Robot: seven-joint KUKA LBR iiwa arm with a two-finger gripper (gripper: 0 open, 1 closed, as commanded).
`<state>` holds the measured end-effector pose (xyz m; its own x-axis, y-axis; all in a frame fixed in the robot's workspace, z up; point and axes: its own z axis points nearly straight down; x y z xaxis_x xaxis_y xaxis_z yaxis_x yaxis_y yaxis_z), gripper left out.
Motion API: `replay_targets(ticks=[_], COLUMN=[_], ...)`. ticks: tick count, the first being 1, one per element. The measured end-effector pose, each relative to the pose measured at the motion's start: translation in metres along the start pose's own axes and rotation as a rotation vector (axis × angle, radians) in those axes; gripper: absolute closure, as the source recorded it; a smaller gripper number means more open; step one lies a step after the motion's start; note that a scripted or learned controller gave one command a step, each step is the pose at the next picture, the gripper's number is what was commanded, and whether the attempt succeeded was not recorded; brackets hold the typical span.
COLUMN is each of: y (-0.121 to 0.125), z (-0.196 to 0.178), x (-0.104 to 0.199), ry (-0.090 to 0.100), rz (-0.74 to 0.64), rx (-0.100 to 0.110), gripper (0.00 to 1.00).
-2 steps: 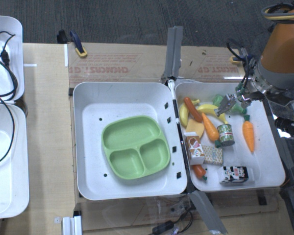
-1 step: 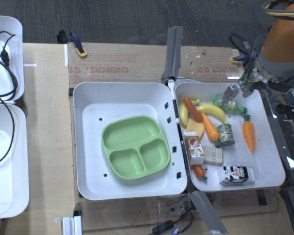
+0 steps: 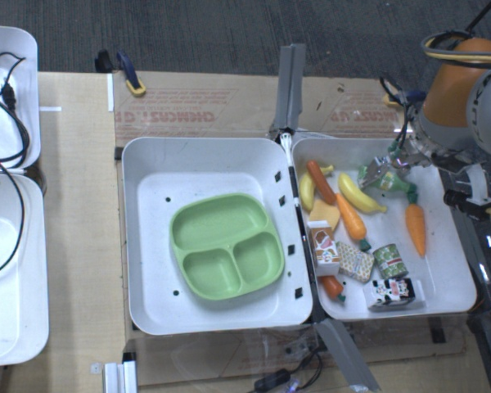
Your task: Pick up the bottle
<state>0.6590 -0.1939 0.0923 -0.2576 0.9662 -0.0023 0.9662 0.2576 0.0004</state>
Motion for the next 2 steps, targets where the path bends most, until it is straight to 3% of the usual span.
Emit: replay_targets(ticks=[1, 2], y=[-0.001, 0.011], z=[-0.009, -0.135], x=[0.0, 0.038], ry=[0.0, 0.0], rz=[-0.002, -0.05], rx=[0.003, -0.002], gripper=[1.0, 1.0])
